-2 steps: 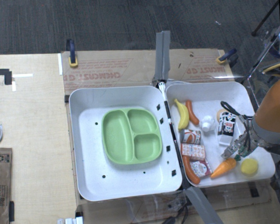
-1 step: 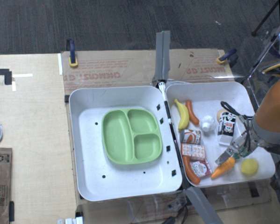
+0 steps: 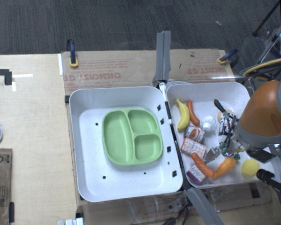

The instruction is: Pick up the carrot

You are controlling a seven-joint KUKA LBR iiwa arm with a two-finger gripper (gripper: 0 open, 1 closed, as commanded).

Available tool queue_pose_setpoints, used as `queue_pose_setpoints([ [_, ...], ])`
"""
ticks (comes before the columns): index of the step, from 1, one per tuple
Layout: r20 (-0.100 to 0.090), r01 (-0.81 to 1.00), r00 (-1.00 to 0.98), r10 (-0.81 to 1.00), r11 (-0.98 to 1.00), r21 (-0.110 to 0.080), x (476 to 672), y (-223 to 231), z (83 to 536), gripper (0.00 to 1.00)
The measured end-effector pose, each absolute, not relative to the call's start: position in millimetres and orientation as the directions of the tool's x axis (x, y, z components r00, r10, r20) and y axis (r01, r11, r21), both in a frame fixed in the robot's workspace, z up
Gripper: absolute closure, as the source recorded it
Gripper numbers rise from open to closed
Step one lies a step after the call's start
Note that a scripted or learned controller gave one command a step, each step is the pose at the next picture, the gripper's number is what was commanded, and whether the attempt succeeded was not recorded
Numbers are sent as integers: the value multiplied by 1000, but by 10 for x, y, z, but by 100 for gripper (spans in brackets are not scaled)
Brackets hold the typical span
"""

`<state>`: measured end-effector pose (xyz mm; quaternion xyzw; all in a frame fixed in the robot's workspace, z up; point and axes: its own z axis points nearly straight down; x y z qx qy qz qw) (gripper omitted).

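The arm (image 3: 265, 115) hangs over the carrot (image 3: 224, 167); hand (image 3: 225, 150) just above it, grip unreadable.

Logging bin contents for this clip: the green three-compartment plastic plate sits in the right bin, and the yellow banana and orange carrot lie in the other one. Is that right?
Not quite. The camera view shows the green three-compartment plastic plate in the left white bin, not the right. The yellow banana and orange carrot lie in the other one, the right white bin.
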<state>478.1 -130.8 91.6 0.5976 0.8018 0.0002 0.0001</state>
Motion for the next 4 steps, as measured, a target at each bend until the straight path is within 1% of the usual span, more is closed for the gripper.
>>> queue_pose_setpoints([
  [1, -2, 822, -570, 822, 570, 0, 4777, -1857, 919, 0],
  [2, 0, 995, -99, 995, 99, -2, 4787, -1387, 910, 0],
  [3, -2, 976, -217, 976, 217, 0, 4836, -1305, 2320, 0],
  [4, -3, 985, 171, 985, -171, -2, 5198, -1310, 3534, 0],
])
